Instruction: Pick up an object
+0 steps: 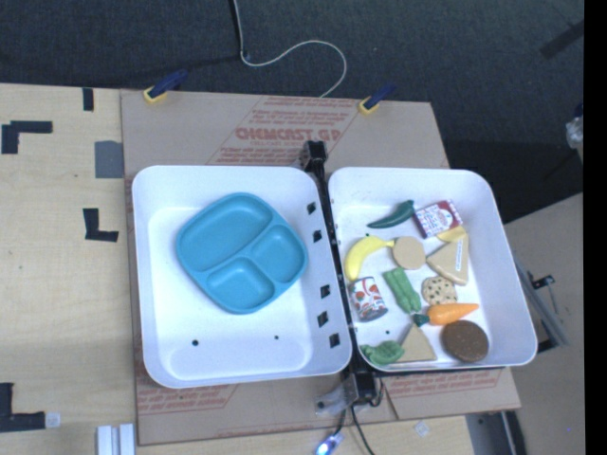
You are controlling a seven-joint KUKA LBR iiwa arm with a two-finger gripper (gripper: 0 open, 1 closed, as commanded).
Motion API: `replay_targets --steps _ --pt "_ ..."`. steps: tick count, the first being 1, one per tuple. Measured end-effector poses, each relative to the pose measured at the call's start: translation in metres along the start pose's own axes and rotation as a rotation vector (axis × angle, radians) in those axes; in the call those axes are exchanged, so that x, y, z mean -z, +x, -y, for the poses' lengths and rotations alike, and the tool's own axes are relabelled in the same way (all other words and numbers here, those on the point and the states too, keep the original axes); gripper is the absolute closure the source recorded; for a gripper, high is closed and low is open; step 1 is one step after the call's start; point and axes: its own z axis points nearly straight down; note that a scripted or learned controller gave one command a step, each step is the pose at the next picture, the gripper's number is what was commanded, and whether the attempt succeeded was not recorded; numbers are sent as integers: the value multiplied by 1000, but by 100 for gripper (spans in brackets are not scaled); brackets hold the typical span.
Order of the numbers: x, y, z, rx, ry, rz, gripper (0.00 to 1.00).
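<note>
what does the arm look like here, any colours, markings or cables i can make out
Very little can be told. A small pale grey shape at the view's right edge, beyond the right bin, may be part of the arm, since the arm reaches in from that side. It is too small and blurred to make out a colour band, markings or cables on it.

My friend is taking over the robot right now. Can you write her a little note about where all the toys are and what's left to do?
Gripper: can't be judged from this camera view.
Left white bin: a blue plastic three-compartment tray.
Right white bin: toy food in a loose pile, including a yellow banana, an orange carrot, a round brown patty, a dark green pepper and a small red carton.
Done: nothing lifted; every toy lies in the bin.
Left: pick up one object.
</note>
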Motion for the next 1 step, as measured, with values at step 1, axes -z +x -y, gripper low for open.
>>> replay_targets --steps 1 --pt "10 0 0 0 0 0 100"
